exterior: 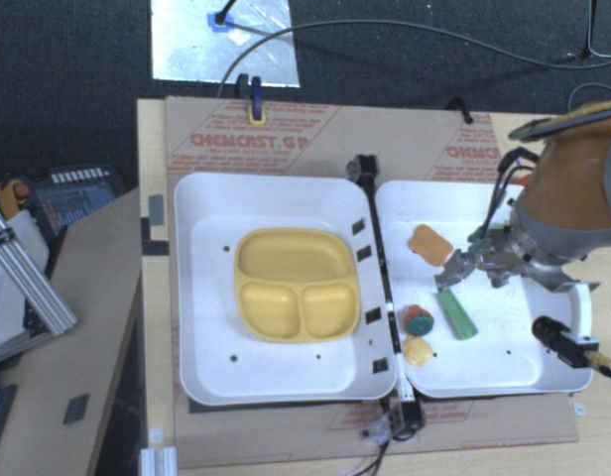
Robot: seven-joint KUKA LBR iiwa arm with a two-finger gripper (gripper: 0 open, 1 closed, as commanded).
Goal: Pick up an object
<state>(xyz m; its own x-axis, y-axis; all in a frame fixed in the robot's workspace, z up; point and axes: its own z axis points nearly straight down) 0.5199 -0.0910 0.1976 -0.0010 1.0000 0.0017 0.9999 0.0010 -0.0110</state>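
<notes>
hovering hand (452, 274) just above green stick (456, 314), arm partly cut off at rt edge

We count two shallow white bins side by side: a left bin (201, 266) and a right bin (504, 365). In the left bin we find one yellow divided plate (294, 284), which has three compartments. In the right bin we count four small loose items: one orange piece (429, 243), one green stick (457, 314), one round red-and-teal item (418, 319), and one pale yellow piece (418, 351). We see one arm (573, 196) carrying one gripper (454, 271). Beneath both bins lies one printed brown board (286, 132).
</notes>
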